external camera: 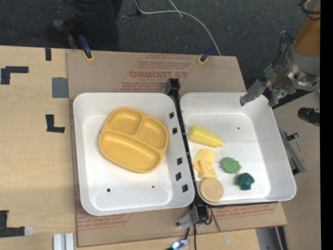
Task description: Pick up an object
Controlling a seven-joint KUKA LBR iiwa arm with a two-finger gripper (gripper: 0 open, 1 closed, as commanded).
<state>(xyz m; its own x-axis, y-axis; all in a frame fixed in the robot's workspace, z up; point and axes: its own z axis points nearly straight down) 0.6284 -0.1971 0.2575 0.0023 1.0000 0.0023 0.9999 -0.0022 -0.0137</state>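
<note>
Approach step, nothing grasped yet. The gripper (253, 95) is seen at the far right corner of the right bin (281, 155), hanging over the rim, with the arm (307, 40) coming in from the right edge. Whether the gripper is open or closed cannot be told from this angle; no object is seen in it. 5 candidate objects are laid in the right bin, all in its near left half: a yellow cone (205, 136) closest to the divider, a pale yellow piece (204, 162) just below it, a tan disc (212, 189) touching or nearly touching that piece at the near edge, a light green lump (230, 165) beside the piece, and a dark green lump (245, 180) just right of it. A yellow tray (133, 139) with 3 compartments is placed in the left bin (88, 191). The gripper is judged well apart from every object, so a move toward the near left and a descent are called for next. The cone is judged the easiest target, being clear of its neighbours; the piece and disc are crowded, so a clean grip there is less likely.
</note>
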